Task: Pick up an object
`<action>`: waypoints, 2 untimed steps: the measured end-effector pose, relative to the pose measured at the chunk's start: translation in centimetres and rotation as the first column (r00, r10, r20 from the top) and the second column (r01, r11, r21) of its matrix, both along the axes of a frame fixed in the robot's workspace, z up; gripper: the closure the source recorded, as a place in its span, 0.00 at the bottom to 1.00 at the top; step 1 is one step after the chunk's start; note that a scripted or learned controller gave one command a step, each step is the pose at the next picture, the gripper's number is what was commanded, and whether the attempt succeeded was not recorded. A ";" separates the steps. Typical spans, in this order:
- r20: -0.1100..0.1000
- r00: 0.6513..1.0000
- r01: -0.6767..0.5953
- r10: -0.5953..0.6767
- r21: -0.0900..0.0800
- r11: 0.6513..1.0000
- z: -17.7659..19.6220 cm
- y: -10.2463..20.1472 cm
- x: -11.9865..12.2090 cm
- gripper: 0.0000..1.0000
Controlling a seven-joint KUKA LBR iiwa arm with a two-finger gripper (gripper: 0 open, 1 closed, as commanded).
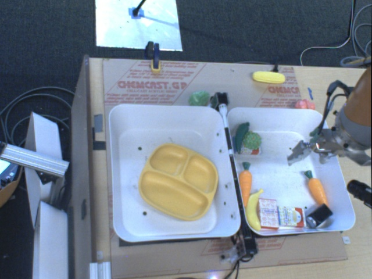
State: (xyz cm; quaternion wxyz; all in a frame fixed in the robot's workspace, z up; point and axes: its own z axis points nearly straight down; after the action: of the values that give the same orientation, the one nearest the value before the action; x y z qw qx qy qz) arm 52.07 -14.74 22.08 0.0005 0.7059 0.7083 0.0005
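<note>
We are hovering our gripper (pixel 300 151) over the right bin (pixel 343 221), fingers spread and holding nothing; the nearest pick — a carrot (pixel 315 188) — is lying just below; next we are needing to descend and close

Two white bins on the tan desk (pixel 174 77), which carries faded red lettering. In the left bin (pixel 125 156), a pale yellow divided tray (pixel 179 180). In the right bin (pixel 279 173): a green broccoli (pixel 250 139) at eleven o'clock, beside a darker green piece (pixel 240 134). An orange carrot with a green top (pixel 246 182) at nine, and another orange carrot (pixel 315 189) at four. A yellow banana (pixel 253 208) at seven, a red-and-white printed box (pixel 280 216) at six, a black item (pixel 318 216) at five. The grey metallic tool (pixel 303 151) sits at three. Beyond the bins, a yellow object (pixel 268 77) on the desk at twelve.
</note>
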 end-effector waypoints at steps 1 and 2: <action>0.001 1.000 -0.004 0.004 0.001 1.000 -14.3 3.8 4.4 0.00; 0.007 1.000 -0.006 0.006 0.000 1.000 -13.5 6.4 12.2 0.00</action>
State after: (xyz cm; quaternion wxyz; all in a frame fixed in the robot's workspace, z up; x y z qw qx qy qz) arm 64.25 -8.37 8.57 0.0032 0.7039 0.7103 0.0030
